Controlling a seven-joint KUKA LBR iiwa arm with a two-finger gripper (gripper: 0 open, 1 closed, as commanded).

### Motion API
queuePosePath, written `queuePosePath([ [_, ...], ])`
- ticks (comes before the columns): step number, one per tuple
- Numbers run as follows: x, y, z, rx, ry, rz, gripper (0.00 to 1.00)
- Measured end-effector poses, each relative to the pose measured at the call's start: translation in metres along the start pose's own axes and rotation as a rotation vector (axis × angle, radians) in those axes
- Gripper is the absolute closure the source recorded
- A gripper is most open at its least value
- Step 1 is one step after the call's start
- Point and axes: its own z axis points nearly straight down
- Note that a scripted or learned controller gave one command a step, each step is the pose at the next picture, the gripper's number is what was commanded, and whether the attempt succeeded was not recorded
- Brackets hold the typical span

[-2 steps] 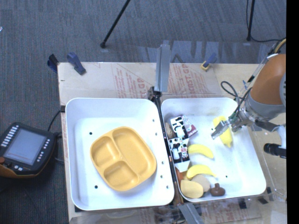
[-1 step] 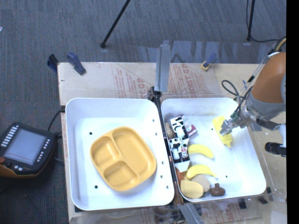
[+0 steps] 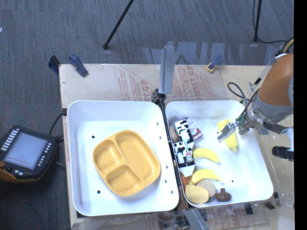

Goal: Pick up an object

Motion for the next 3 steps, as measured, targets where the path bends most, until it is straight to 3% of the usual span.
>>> queuePosePath([
  [1, -0.002, 0.018, 0.044, -0.005, -0.004, -0.167, 0.00],
  [2, -0.001, 0.020, 0.037, -0.004, -0.002, -0.169, 1.00],
  [3, 0.056, 0.062, -0.115, -0.026, -0.017, -0.177, 1.00],
])
